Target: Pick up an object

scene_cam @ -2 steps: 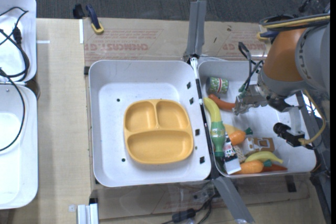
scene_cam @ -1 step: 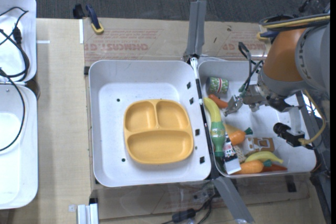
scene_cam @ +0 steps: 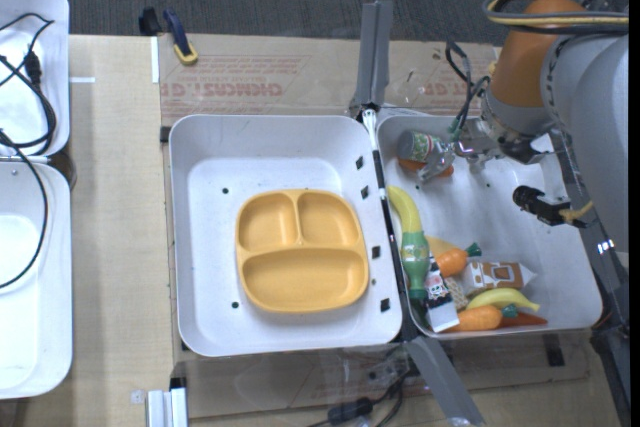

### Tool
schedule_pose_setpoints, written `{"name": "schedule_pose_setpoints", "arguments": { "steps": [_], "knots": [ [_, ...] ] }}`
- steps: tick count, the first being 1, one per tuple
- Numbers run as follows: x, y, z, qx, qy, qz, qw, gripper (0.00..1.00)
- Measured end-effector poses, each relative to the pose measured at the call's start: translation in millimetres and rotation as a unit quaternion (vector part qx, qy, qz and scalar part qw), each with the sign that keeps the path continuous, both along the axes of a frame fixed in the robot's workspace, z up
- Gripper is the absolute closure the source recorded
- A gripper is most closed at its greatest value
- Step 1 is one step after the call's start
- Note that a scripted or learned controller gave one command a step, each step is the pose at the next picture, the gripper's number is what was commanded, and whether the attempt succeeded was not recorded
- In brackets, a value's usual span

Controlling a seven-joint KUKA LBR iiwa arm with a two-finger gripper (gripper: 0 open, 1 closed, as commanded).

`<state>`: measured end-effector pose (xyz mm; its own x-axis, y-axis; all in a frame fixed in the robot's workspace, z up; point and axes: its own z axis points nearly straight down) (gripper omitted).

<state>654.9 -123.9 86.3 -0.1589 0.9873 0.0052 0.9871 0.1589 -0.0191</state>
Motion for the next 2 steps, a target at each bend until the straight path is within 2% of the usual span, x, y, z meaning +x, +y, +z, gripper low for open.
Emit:
{"name": "schedule_pose_setpoints", "arguments": {
  "steps": [1,2],
  "knots": [
    [-1,0,7,-0.0011,0.003,0.002,1.0,1.0],
    [-51,-36,77,0.0002,-0.008,0.135,0.9907,1.0]
  ]
}}
